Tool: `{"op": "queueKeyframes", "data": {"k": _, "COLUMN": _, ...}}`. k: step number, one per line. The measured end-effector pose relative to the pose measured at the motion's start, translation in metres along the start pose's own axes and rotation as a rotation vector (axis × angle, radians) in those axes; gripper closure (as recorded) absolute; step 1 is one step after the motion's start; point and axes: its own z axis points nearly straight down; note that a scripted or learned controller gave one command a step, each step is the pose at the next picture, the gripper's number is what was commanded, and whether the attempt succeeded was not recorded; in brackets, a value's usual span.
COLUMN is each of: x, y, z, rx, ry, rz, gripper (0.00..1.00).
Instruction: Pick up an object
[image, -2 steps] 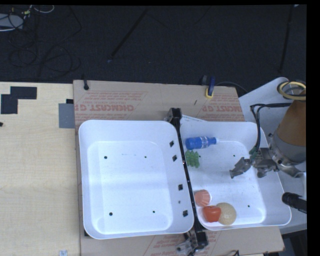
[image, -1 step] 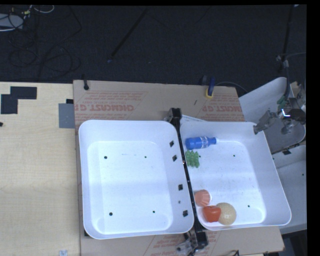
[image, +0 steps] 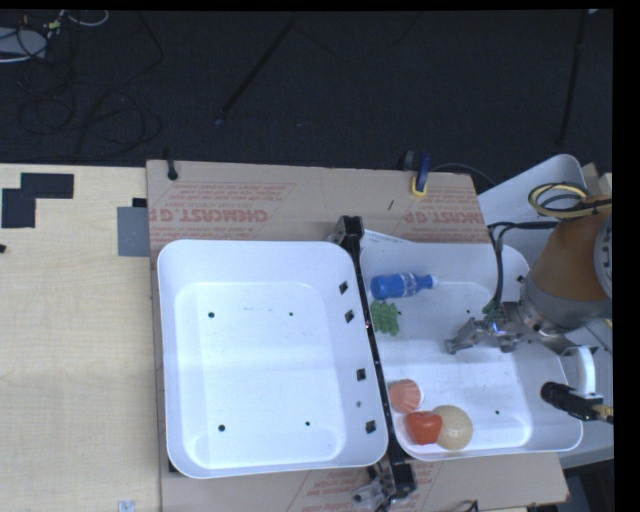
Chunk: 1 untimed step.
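Reaching in low over the right bin (image: 520, 430), the arm's fingers (image: 462, 342) seem apart, gripping nothing.

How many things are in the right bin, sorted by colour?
Blue: 1, the bottle
Green: 1, the small leafy piece
Pink: 1, the round piece
Red: 1, the red ball
Cream: 1, the pale ball
Total: 5
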Motion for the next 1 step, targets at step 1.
{"op": "queueKeyframes", "data": {"k": 1, "x": -0.0014, "y": 0.0017, "z": -0.0073, "rx": -0.003, "ry": 0.000, "rz": 0.001, "gripper": 0.00}}
